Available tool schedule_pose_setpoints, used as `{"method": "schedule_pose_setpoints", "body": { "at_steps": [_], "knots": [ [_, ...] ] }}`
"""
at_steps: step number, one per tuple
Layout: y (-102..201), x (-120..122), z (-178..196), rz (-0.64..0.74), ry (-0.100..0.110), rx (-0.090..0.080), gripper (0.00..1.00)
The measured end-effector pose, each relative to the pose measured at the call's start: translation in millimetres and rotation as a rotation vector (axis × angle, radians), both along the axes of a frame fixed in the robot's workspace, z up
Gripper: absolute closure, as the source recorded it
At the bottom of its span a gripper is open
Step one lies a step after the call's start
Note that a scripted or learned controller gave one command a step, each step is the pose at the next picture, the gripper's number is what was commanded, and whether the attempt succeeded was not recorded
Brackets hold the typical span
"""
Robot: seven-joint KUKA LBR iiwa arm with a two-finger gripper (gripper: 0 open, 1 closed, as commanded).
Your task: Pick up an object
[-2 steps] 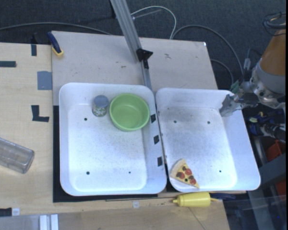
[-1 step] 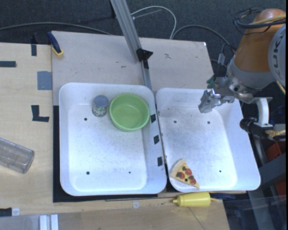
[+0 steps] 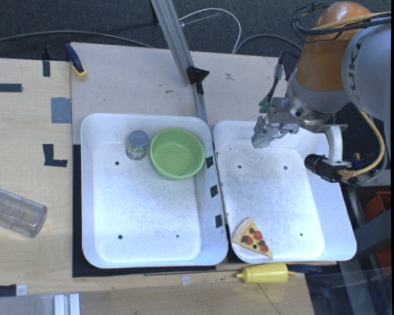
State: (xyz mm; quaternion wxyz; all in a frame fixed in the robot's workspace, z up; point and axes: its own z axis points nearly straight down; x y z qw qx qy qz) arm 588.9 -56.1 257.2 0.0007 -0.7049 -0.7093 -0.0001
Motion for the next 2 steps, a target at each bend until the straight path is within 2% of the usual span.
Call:
{"method": "schedule_pose_setpoints", "body": {
  "at_steps": [1,2],
  "knots": [
    [47.9,2.0,-9.2,0.0,0.002,0.0,1.0],
    [103.5,17.6,-24.6,0.0,0.001,0.0,1.0]
  ]
}}
